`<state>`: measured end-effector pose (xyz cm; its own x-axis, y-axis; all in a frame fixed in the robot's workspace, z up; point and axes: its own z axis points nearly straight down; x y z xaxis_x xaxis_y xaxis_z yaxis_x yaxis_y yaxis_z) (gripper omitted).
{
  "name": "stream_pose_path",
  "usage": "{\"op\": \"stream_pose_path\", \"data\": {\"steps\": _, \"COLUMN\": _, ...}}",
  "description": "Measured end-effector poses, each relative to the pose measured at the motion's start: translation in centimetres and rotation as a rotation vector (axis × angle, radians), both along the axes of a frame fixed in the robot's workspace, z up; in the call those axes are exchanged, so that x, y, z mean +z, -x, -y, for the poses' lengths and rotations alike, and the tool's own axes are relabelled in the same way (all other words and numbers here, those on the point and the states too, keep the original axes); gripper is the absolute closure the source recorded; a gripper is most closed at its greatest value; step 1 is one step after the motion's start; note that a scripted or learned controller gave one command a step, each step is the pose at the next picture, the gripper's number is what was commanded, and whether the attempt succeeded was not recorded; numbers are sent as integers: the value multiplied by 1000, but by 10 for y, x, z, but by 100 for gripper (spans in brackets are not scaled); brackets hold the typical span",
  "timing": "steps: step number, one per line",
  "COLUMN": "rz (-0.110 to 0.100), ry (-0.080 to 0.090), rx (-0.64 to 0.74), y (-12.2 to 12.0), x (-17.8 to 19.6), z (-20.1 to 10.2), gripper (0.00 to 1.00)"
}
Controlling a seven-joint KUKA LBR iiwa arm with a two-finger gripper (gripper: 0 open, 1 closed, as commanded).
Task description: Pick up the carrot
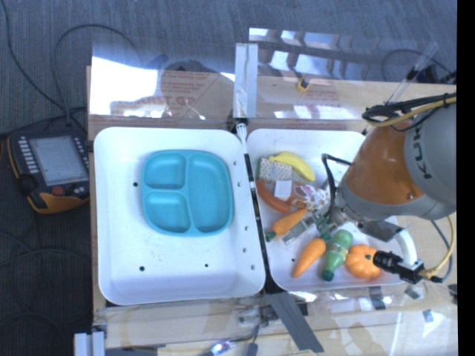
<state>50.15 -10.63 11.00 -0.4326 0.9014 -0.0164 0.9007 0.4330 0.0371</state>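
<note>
Two orange carrots lie in the right bin (282, 277). The smaller carrot (288, 222), with a green end pointing left, lies near the bin's middle. The larger carrot (310, 256) lies tilted just below it. My gripper (315, 224) reaches down from the orange-banded wrist (378, 173) into the pile. It sits between the two carrots, right beside the smaller carrot's right end. The wrist hides much of the gripper, and I see nothing lifted off the bin floor.
Packed around the carrots are a yellow banana (294, 165), a patterned packet (275, 170), a red sausage (269, 198), a green vegetable (338, 249) and an orange fruit (361, 262). The left bin (122, 273) holds a blue divided plate (185, 191).
</note>
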Motion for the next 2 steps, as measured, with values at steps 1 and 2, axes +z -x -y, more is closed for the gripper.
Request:
{"op": "stream_pose_path", "data": {"steps": 1, "rz": -28, "ry": 10, "rx": 414, "y": 13, "x": -20, "z": 44, "gripper": 0}}
{"op": "stream_pose_path", "data": {"steps": 2, "rz": -23, "ry": 7, "rx": 417, "y": 10, "x": -9, "z": 42, "gripper": 100}}
